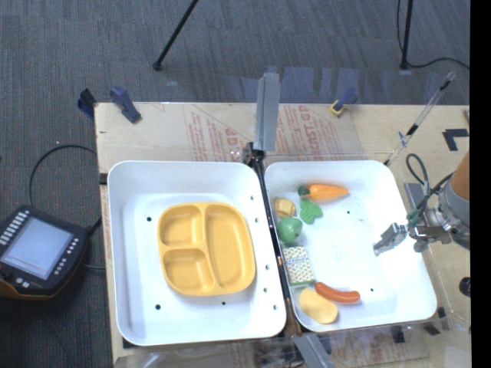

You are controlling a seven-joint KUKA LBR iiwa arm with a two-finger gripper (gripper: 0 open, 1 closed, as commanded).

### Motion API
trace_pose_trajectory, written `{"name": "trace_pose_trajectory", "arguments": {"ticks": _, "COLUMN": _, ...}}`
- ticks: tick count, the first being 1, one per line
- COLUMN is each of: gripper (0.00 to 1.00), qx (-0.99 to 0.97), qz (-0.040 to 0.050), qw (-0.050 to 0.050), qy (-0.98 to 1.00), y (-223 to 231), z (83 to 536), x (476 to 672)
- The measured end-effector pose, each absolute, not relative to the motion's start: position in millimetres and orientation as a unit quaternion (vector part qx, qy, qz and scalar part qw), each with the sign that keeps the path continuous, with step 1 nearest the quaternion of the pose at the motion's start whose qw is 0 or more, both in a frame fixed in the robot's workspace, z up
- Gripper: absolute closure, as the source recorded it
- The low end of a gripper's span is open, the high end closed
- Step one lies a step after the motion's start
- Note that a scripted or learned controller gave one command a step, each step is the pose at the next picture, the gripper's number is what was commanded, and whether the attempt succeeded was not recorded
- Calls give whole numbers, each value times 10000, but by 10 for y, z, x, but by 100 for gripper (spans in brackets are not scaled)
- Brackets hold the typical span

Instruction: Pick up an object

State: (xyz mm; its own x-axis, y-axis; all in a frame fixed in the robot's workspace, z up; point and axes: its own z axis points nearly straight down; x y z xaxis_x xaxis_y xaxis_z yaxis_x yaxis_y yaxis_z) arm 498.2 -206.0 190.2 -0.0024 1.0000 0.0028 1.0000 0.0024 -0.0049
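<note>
The right bin (383,176) holds several toy foods. An orange carrot (328,192) lies near its far side, with a green leafy piece (309,210) and a small pale yellow piece (285,206) beside it. A round green fruit (290,229) and a patterned packet (298,265) sit along the left wall. A red sausage (337,293) and a yellow slice (317,306) lie near the front. My gripper (391,238) hovers over the bin's bare right half, apart from all of them, with nothing seen in it.
The left bin (130,205) holds a yellow three-compartment plate (205,248). A grey upright post (267,113) stands behind the seam between the bins. Cables (418,171) run by the right bin's far right corner.
</note>
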Motion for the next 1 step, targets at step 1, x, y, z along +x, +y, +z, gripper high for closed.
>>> {"name": "trace_pose_trajectory", "arguments": {"ticks": 1, "gripper": 0, "qx": -7293, "qz": 28, "qw": 72, "qy": -6841, "y": -1078, "z": 1191, "x": 4899}}
